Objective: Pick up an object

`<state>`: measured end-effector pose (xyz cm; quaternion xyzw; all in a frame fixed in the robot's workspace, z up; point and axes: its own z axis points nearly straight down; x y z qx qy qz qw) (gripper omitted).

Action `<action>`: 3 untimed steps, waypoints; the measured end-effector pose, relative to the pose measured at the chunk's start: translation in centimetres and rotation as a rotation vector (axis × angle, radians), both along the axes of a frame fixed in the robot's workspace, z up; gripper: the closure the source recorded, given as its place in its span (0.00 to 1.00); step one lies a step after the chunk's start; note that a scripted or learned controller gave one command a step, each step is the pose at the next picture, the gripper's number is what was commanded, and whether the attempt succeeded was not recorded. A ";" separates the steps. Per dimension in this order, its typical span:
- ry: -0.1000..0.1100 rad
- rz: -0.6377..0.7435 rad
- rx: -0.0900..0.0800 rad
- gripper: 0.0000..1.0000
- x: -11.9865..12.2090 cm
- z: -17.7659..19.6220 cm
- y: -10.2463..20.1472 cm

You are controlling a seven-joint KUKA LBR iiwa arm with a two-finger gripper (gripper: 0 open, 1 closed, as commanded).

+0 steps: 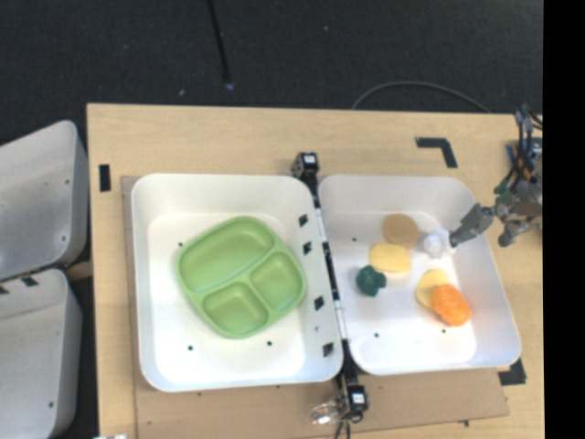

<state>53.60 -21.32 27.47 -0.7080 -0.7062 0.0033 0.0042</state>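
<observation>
Bench: pale wooden top on a dark floor, carrying two white bins side by side.
Left bin: held a green divided plate lying flat near its middle.
Right bin: held a tan disc, a yellow piece, a dark green piece, a small white piece, and an orange piece touching a yellow one.
Gripper: stood over the right rim of the right bin; one grey finger pointed toward the white piece. Nothing was seen between the fingers; their opening could not be told.
Hidden: arm cut off at the right edge.
</observation>
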 end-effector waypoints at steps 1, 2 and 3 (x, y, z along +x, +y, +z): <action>-0.011 0.003 -0.003 0.00 0.2 0.7 0.1; -0.009 0.001 -0.002 0.00 0.3 -3.6 0.2; -0.008 -0.002 -0.002 0.00 0.0 -8.1 0.8</action>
